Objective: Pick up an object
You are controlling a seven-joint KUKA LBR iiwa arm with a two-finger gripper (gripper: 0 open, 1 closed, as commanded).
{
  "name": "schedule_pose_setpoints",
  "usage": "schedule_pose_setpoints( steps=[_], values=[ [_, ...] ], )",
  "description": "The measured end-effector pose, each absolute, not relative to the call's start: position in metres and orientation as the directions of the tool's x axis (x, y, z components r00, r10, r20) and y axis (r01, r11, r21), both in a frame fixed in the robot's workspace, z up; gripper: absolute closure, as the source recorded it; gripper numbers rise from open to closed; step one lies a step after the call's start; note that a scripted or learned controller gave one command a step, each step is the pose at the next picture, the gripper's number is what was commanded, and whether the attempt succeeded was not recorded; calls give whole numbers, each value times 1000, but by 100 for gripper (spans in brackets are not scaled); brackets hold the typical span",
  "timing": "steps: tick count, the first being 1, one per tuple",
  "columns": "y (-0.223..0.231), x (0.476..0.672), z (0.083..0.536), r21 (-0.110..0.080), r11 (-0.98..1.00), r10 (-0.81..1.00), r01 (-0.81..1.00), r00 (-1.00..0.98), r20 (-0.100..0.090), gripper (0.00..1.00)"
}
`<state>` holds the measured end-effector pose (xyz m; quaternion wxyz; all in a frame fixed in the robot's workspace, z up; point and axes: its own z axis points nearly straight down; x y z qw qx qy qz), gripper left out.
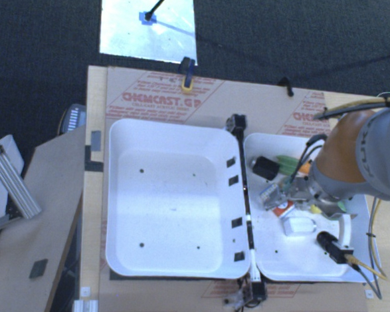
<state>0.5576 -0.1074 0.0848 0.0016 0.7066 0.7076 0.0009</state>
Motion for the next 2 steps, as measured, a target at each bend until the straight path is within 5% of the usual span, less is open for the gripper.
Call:
schedule_pose_setpoints(
  steps=[1,2],
  values=[
    [-106,557,95,4,3,1000,1000,-3,0,100],
    [-47,585,190,13,11,1000,1000,-11,2,100]
  ],
)
